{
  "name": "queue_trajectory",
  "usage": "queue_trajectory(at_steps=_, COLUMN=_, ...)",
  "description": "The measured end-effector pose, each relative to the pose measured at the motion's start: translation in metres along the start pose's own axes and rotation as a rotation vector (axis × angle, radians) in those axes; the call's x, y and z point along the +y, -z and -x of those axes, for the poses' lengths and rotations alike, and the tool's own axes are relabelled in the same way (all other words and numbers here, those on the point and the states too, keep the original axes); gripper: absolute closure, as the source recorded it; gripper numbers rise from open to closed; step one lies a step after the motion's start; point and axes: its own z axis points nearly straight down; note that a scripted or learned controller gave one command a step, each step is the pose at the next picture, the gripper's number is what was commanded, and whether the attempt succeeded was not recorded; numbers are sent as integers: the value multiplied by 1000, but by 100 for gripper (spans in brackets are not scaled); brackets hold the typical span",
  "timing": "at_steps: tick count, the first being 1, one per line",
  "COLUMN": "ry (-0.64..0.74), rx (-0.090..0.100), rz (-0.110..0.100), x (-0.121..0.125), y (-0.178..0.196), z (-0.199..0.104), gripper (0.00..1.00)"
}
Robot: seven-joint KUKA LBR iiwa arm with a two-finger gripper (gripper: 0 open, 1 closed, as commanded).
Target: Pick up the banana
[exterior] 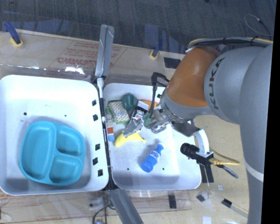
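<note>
The yellow banana [128, 139] lies in the right bin [173, 181], near its left wall and about halfway down. My gripper [135, 125] hangs right over the banana's upper edge, reaching in from the right and covering part of the fruit. The grey arm with its orange band [195, 79] covers the bin's upper right part.
A blue plastic bottle [151, 158] lies just right of and below the banana. A patterned packet [118, 112], a dark green object [129, 101] and a small orange item [147, 104] crowd the bin's top left. The left bin [12, 90] holds a blue divided tray [53, 152].
</note>
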Motion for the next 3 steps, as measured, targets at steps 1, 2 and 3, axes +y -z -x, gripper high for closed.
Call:
queue_trajectory(at_steps=1, ry=169, rx=-1, rz=2, x=-5, y=-110, z=23, gripper=0)
queue_trajectory(at_steps=2, ry=173, rx=-1, rz=1, x=-5, y=-100, z=22, gripper=100)
queue_trajectory(at_steps=3, ry=144, rx=-2, rz=4, x=76, y=-9, z=-51, gripper=100)
